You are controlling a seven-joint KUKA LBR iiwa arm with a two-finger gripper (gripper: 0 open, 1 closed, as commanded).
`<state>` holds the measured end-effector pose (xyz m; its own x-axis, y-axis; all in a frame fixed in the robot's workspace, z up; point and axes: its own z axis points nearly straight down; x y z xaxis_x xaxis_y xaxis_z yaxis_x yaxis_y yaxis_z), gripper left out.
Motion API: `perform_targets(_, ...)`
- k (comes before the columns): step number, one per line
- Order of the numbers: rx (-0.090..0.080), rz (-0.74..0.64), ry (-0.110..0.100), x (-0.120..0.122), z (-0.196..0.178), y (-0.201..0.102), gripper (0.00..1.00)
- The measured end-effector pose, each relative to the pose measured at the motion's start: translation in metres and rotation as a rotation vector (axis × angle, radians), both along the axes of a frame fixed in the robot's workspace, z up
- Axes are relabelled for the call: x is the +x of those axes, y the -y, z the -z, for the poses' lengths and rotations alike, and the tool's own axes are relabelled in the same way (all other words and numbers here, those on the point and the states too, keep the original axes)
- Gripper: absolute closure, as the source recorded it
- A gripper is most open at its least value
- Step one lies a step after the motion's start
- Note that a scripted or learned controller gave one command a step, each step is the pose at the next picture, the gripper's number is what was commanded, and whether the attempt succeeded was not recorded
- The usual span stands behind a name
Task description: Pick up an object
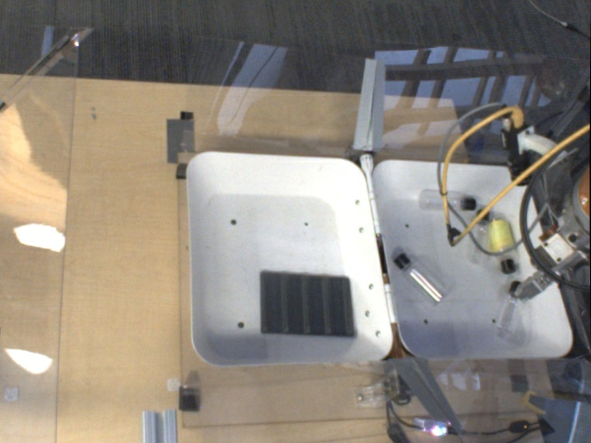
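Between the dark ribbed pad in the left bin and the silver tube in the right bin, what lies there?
In the camera view, the two bins' adjoining rims lie between the dark ribbed pad and the silver tube; otherwise bare white bin floor.

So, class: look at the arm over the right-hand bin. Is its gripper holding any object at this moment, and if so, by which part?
It cannot be told. The gripper sits low over the right bin, partly behind cables. Nothing is visibly held; the yellow object lies apart.

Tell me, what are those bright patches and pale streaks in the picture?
Camera view: the white patches on the wooden bench look like glare from overhead light; the pale streaks above the left bin look like reflections on a clear panel; the right bin shows soft shadows under the cables.
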<state>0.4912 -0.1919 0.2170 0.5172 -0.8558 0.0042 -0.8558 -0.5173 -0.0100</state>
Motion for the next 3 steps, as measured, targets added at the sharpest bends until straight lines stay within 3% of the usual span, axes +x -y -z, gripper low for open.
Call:
perform_targets(1,0.000,-0.003,0.006,0.003,-0.011,-0.002,1.00)
perform_targets(2,-0.005,-0.363,-0.001,-0.002,-0.089,0.002,1.00)
perform_targets(3,-0.009,-0.716,0.007,0.015,-0.210,-0.009,1.00)
